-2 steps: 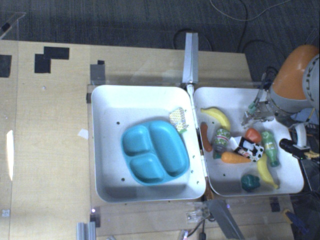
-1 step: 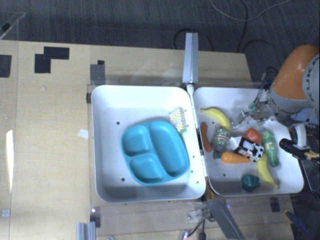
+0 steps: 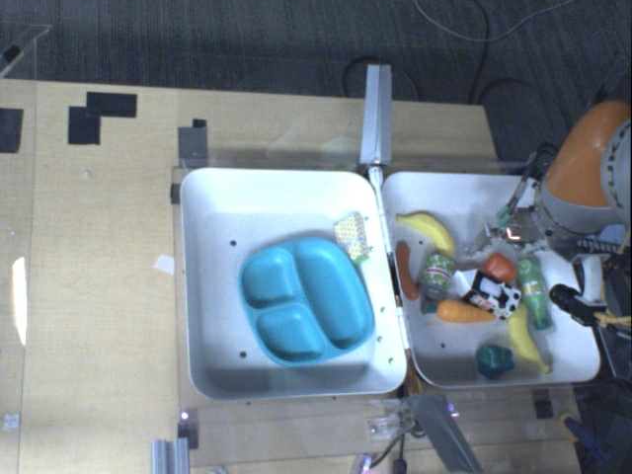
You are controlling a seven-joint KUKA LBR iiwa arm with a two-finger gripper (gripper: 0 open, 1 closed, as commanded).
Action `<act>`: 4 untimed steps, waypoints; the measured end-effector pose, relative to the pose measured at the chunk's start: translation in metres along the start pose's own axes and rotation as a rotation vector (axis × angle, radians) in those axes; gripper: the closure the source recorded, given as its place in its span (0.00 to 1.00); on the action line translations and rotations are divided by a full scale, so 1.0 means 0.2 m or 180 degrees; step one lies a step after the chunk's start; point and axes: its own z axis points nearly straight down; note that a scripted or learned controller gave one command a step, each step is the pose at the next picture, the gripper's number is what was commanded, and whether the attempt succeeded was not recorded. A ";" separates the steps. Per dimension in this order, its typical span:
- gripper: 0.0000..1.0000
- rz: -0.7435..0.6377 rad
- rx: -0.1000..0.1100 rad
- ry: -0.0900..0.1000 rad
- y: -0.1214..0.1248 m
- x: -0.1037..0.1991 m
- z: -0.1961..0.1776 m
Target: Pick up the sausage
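The sausage is a slim reddish-brown piece lying lengthwise against the left wall of the right bin. My gripper hangs over the upper right part of that bin, well to the right of the sausage and just above a red round item. The grey arm with its orange band comes in from the right edge. Nothing shows between the fingers from this angle.
Around the sausage lie a banana, a green can, a carrot, a black-and-white toy, a green bottle, a second banana and a teal item. The left bin holds a blue divided plate and a pale yellow piece.
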 end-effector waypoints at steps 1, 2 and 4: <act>1.00 -0.0012 -0.0028 -0.0001 0.02 0.01 -0.07; 0.00 -0.0011 -0.0028 -0.0001 0.02 0.01 -0.07; 0.00 0.0163 0.0001 -0.0004 0.05 -0.04 0.00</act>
